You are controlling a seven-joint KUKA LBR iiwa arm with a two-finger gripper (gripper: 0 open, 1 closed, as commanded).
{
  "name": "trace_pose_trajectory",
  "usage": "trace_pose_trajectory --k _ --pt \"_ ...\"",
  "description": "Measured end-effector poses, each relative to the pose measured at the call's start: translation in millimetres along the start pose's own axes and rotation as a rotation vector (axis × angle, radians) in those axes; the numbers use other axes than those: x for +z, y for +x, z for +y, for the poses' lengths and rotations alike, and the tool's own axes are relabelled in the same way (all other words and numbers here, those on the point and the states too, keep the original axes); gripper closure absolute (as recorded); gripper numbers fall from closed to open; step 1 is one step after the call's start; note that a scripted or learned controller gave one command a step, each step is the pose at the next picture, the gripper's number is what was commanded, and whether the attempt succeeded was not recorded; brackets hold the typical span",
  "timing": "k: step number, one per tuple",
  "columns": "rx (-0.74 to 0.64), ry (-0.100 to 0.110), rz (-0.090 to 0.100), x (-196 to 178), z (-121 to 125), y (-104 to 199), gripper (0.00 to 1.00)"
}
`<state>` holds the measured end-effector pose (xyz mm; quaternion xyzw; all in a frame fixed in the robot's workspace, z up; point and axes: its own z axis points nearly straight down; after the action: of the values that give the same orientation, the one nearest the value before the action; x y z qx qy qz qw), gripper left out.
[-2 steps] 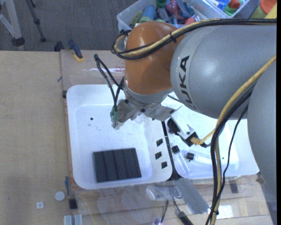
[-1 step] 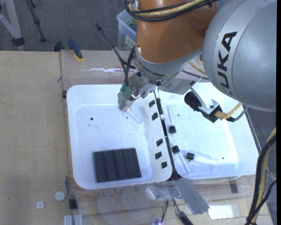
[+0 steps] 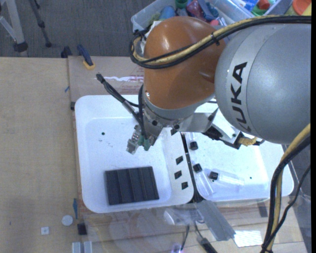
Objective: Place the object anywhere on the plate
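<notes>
A dark grey ribbed plate [image 3: 131, 185] lies flat in the near part of the left white bin [image 3: 81, 148]. My gripper [image 3: 138, 141] hangs under the orange wrist band, over the middle of the left bin, a little beyond the plate's far edge and above it. A small green bit shows at its tip; I cannot tell whether that is part of the gripper or a held thing. In the right bin [image 3: 261, 160] lies a clear, slim object with a black end [image 3: 223, 177]. The arm's body hides most of the far half of both bins.
Several small black clips [image 3: 180, 173] sit along the divider between the bins. A black cable [image 3: 116, 96] runs across the left bin's far side to the wrist. A tub of colourful toys [image 3: 197, 10] stands beyond the bins. Wooden bench lies to the left.
</notes>
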<state>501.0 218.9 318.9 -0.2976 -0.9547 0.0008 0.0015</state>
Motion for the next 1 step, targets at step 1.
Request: trace_pose_trajectory --k 1 --pt "-0.245 0.0 0.0 13.5 -7.4 21.7 1.0"
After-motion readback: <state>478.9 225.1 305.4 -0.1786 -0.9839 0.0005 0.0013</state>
